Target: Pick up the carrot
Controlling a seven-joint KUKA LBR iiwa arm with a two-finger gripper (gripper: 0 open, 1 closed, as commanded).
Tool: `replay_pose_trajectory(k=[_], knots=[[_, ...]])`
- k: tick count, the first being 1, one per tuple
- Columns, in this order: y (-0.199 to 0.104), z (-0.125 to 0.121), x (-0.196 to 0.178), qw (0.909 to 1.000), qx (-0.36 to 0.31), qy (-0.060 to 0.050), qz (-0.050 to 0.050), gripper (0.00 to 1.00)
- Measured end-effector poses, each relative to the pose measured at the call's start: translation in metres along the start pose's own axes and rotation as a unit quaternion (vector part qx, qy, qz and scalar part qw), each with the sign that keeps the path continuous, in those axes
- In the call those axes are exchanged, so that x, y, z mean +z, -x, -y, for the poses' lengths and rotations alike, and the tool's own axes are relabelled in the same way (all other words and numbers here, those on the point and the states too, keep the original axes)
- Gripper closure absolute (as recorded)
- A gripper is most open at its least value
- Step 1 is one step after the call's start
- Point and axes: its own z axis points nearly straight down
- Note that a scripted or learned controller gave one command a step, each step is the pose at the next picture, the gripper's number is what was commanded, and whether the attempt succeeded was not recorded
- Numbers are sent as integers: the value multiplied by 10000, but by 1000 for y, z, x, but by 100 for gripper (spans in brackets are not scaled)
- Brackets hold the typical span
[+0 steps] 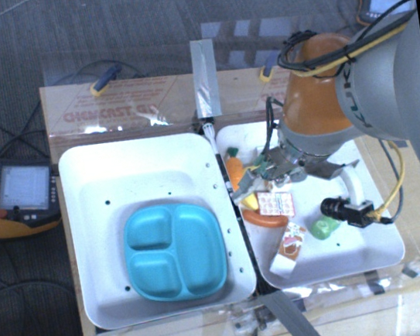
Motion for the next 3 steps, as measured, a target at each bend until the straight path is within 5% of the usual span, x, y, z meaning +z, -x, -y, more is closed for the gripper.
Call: replay_pose_trajectory(k=[1,2,3], knots=[[29,-70,0,9997,-259,10,-5,0],[-17,-40,0,9996,-299,5,1,0],[38,-45,-1,9992,-411,7,9,0]])
